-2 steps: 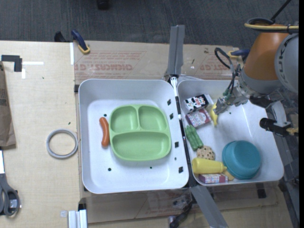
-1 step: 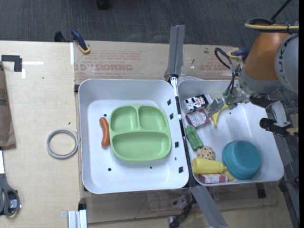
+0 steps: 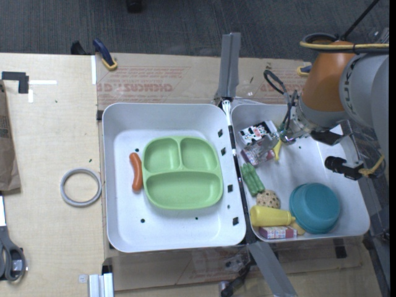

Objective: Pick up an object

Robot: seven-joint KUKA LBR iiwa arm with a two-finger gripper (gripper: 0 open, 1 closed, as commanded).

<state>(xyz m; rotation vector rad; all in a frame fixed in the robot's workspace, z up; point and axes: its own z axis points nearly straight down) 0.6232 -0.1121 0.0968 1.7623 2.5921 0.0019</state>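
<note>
While pincer (image 3: pixel 286 135) grip stays unreadable | round teal bowl (image 3: pixel 315 206) | glossy green three-section tray (image 3: pixel 183 172)

Black-and-white cow-print packet (image 3: pixel 259 132) lies tilted at right bin's (image 3: pixel 346 228) far-left corner.

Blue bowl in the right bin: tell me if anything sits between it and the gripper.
Nothing visible does. The gripper hangs over the clutter at the right bin's far end; bare white floor separates it from the blue bowl in the near corner.
</note>
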